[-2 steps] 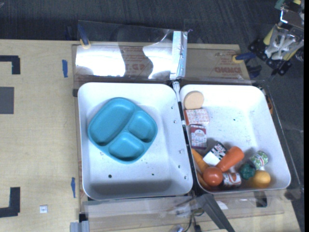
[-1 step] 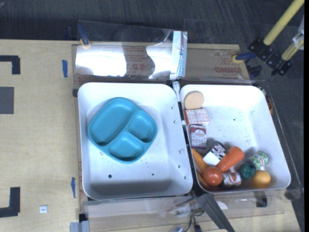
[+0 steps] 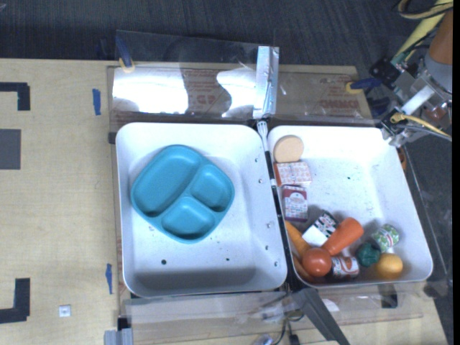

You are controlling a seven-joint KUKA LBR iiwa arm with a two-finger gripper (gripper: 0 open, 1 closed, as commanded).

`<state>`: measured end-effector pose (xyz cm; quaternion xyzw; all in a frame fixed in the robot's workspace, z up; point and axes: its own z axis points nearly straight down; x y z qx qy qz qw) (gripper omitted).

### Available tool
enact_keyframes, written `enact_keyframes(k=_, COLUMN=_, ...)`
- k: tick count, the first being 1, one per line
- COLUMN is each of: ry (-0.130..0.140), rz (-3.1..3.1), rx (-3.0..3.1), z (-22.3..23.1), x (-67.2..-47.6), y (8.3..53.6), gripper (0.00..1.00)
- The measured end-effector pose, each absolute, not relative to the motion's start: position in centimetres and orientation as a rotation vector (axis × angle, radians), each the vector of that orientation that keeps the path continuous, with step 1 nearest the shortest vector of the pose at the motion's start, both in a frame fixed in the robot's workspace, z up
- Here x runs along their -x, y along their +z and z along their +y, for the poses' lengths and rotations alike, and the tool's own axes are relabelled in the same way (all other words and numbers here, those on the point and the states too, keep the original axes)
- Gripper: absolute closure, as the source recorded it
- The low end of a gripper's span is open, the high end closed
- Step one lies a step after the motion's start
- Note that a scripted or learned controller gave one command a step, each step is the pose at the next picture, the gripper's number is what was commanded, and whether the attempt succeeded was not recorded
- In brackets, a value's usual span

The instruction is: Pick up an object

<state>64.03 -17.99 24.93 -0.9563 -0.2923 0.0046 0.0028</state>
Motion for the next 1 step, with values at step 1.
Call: enact_keyframes(k=1, ry=-0.014, rz=-0.886, rx=3.019, z=-20.21, x=-61.75, y=41.84, gripper=1.0)
